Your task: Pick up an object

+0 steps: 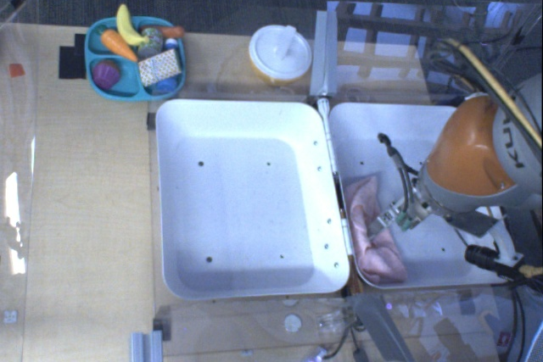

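While the arm [475, 161] reaches in from 3 o'clock, its hand [399, 216] sits low in the right bin [407, 127], just beside a crumpled pink cloth [373, 233] at the bin's 7 o'clock corner. Hand state: cannot tell. Judged step: approach to grasp. Next: close on cloth, lift straight.

Pink cloth [373, 229], white bins [246, 119] — blue tray [93, 55], yellow banana [127, 25]
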Controlling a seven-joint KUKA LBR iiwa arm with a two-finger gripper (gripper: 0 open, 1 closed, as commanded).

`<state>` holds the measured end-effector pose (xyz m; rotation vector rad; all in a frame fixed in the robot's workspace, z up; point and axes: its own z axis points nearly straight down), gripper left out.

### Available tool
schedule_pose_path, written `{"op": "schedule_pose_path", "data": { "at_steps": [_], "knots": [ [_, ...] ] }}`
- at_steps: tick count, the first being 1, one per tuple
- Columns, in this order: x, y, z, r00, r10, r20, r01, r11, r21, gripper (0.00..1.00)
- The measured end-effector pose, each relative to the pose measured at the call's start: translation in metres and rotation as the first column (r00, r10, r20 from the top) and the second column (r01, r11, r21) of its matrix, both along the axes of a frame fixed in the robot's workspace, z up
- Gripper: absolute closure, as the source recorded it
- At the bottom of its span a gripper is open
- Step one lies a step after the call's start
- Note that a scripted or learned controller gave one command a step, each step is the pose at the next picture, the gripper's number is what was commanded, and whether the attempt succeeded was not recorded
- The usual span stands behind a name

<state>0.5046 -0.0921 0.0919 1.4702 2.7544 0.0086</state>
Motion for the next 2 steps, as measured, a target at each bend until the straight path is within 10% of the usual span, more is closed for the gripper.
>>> {"op": "schedule_pose_path", "data": {
  "at_steps": [1,2],
  "knots": [
    [0.003,0.001,0.012,1.0,0.001,0.007,-0.002,1.0,0.001,1.0],
    [-0.016,0.047,0.093,0.999,0.033,-0.015,-0.033,0.999,0.004,1.0]
  ]
}}
